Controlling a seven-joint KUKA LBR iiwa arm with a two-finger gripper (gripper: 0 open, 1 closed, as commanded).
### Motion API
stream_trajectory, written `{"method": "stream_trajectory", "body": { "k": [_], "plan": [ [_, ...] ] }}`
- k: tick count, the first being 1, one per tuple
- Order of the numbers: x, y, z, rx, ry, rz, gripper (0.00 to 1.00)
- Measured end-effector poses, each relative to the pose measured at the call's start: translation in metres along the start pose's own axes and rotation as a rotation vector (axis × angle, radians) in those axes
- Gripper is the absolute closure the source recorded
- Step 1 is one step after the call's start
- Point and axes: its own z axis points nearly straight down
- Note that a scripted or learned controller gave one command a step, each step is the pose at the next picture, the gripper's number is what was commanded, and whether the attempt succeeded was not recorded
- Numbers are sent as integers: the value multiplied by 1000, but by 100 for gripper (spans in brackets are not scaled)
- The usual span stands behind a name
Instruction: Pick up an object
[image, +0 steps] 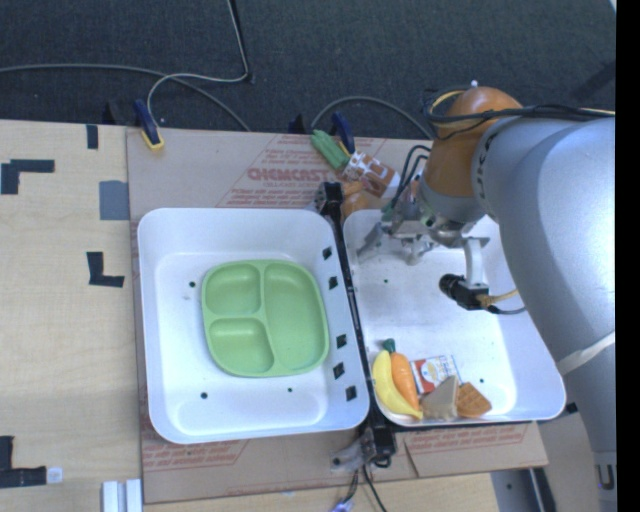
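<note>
Dark carpet lies beyond the surface (60, 300), which carries two white bins side by side on a cardboard sheet. On the left bin (160, 330) a green divided plate (265, 317) sits near the middle. Within the right bin (520, 370), the objects are bunched at the six o'clock corner: a banana (384, 384) with its long axis running roughly from twelve to five o'clock, an orange carrot (402, 372) just beside it, parallel, green tip toward twelve o'clock, then a small red and white packet (432, 371) and a brown wedge (455, 400) touching the pile. At the bin's twelve o'clock end the tool (408, 238) hangs low under the orange band, well apart from the pile; whether it is spread or closed I cannot tell, and nothing is seen in it
</note>
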Motion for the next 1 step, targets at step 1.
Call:
{"method": "stream_trajectory", "body": {
  "k": [1],
  "plan": [
    [0,0,0,0,0,0,0]
  ]
}}
